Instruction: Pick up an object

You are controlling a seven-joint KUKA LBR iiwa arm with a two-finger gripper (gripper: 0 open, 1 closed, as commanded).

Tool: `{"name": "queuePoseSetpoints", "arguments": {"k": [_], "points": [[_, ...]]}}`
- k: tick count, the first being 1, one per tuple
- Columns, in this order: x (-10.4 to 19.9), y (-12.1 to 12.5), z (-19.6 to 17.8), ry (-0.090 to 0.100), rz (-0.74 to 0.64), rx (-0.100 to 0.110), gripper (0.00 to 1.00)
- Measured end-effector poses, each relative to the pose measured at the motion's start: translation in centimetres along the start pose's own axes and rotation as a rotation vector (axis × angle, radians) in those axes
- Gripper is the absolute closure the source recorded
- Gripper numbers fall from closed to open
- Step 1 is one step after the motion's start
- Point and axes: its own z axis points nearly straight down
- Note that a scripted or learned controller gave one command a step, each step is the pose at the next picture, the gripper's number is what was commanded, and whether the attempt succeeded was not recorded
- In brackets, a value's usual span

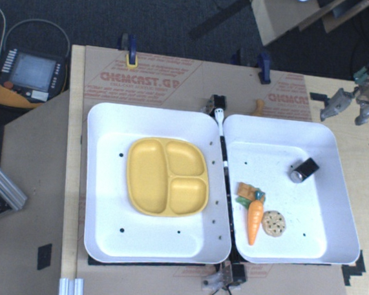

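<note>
In the right bin [336, 190], carrot [254, 221] and cookie [273, 223] touch. The open, empty hand [348, 106] could nudge both and grasp neither.

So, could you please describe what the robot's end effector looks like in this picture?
The end effector at the upper right is pale metallic grey, with two short finger-like prongs. Dark cables run along the grey structure above it, and a small teal-green patch marks the body just above the prongs. Finer markings are too small to tell.
</note>
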Motion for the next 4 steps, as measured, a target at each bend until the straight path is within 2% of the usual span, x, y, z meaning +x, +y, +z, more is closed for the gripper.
{"name": "queuePoseSetpoints", "arguments": {"k": [1, 2, 3, 4], "points": [[0.1, 0.2, -0.9, -0.003, -0.004, -0.013, 0.0], [0.6, 0.1, 5.4, -0.002, -0.004, -0.008, 0.0], [0.2, 0.0, 9.7, -0.002, -0.003, -0.009, 0.0], [0.6, 1.0, 15.3, -0.002, -0.006, -0.009, 0.0]]}}
